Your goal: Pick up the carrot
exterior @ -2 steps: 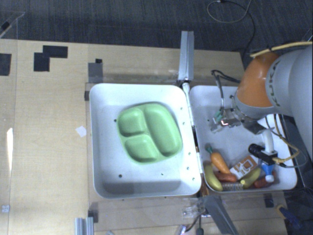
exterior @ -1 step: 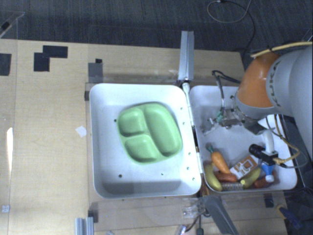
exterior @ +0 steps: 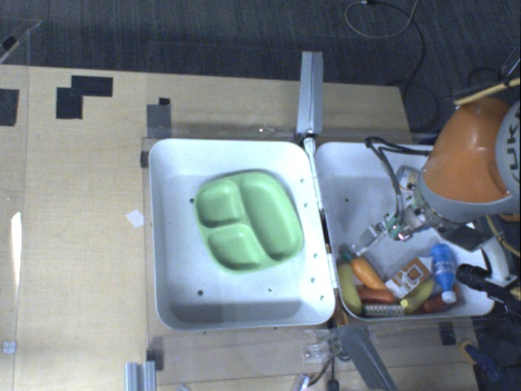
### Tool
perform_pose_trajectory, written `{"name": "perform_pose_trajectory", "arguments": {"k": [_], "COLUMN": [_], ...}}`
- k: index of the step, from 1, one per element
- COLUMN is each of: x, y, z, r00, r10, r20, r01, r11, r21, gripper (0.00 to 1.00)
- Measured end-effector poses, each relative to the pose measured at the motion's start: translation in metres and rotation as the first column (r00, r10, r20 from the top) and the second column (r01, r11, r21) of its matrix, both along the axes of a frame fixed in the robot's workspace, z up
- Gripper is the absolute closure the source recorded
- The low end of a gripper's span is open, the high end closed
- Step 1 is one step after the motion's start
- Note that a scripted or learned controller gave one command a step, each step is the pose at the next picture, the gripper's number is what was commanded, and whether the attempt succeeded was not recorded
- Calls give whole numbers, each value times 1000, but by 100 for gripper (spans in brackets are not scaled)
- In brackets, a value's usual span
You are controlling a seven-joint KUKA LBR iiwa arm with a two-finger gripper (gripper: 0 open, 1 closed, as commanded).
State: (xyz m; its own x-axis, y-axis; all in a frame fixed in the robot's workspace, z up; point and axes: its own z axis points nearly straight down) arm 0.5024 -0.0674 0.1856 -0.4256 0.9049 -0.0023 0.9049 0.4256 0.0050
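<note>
The orange carrot (exterior: 369, 274) lies in the right bin (exterior: 350, 177), near its front left corner, beside a yellow banana (exterior: 349, 287). My gripper (exterior: 383, 231) hangs just above and to the right of the carrot, its thin fingers pointing down-left toward it. Nothing shows between them. The arm's orange band (exterior: 464, 165) looms over the bin's right side and hides part of it.
The left bin (exterior: 171, 243) holds a green three-compartment plate (exterior: 248, 219). Along the right bin's front lie a red sausage-like item (exterior: 378, 296), a small printed box (exterior: 411, 277), a blue bottle (exterior: 444, 269) and a second banana (exterior: 417, 296). A metal divider (exterior: 310, 96) separates the bins.
</note>
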Motion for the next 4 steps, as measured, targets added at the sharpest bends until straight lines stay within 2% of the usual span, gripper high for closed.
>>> {"name": "perform_pose_trajectory", "arguments": {"k": [1, 2, 3, 4], "x": [-14, -2, -14, -2], "y": [-28, -24, 12, -24], "z": [-43, -96, 0, -95], "r00": [990, 946, 962, 964], "r10": [140, -323, -273, -264], "r20": [-2, 3, 0, 15], "r01": [-140, 323, 273, 264], "r11": [990, 946, 962, 965], "r21": [0, 4, 1, 0], "gripper": [0, 0, 0, 0]}}
